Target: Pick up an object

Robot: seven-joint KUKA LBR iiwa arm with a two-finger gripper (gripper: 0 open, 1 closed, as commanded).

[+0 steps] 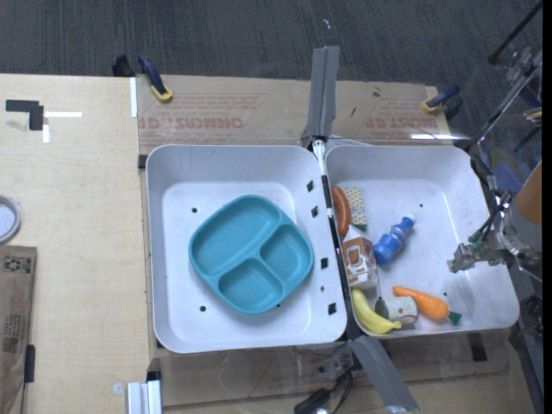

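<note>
The right bin (431,175) holds several objects. A blue bottle (392,240) lies near its middle. A brown and white carton (358,263) sits by the left wall. An orange-red sausage (341,210) and a speckled pad (355,205) lie above the carton. A yellow banana (371,313) and an orange carrot (423,303) lie along the front wall. My gripper (470,257) hangs over the right side of this bin, right of the bottle and above the carrot, with nothing visibly held.
A teal divided plate (250,253) lies in the left bin (164,231). A grey post (323,93) stands behind the divider between the bins. Clamps (155,80) hold the cardboard at the back. A tape roll (7,221) sits at the far left.
</note>
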